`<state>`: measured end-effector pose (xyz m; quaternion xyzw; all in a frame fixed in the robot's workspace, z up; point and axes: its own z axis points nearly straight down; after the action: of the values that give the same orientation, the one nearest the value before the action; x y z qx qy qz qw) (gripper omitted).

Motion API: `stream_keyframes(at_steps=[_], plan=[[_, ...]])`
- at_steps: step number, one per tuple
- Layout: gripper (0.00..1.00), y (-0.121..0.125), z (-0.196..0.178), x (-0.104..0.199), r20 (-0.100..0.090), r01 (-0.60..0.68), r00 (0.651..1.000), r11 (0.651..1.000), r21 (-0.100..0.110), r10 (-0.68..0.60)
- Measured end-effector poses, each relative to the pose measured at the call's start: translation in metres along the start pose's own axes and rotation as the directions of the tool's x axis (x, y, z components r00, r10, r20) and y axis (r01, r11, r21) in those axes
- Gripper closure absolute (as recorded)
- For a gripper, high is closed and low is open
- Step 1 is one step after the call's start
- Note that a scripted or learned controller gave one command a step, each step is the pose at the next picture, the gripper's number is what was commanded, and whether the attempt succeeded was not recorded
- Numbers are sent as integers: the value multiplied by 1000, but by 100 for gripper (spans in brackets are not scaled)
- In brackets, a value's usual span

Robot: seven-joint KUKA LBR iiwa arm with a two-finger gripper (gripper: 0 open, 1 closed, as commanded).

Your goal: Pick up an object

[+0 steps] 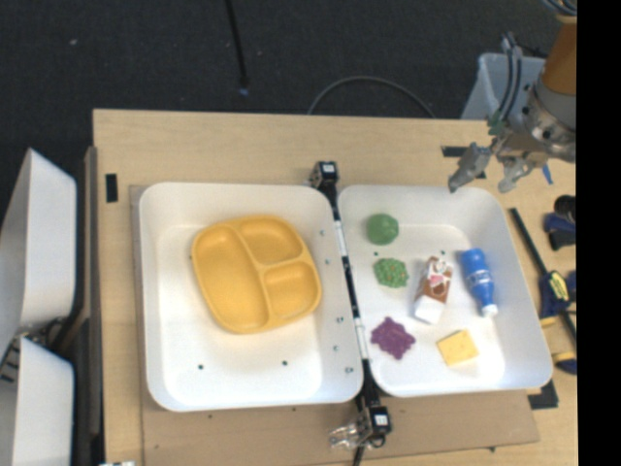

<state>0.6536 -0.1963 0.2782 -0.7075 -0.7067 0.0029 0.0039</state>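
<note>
The wooden bench [116, 144] carries two shallow white bins set side by side, their inner edges touching along a clipped seam. The left bin [165, 357] holds a yellow divided plate [256, 273], lying flat and turned at a slight angle, with one large section and two smaller ones. The right bin [514, 357] holds the small things. A blue bottle [476, 279] with a white cap lies on its side near the bin's right wall, cap pointing toward the near edge. Just left of it lies a small white and red-brown carton [435, 290], tipped over. A yellow block [457, 347] sits near the front of this bin, below the carton. A purple lump [392, 337] lies to the left of the block, close to the seam. Above it is a speckled green lump [391, 273], and farther back a smooth green ball [382, 228].

The grey arm [553, 95], with its orange band, comes in from the right at the back. Its gripper [490, 171] hangs over the bench just beyond the right bin's far right corner, well apart from every object. The two fingers are spread apart with nothing between them.
</note>
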Motion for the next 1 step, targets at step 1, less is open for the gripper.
stream_keyframes(at_steps=[1], plan=[[0, 2, -7, 0, 3, 3, 1000, 1000, -10, -3]])
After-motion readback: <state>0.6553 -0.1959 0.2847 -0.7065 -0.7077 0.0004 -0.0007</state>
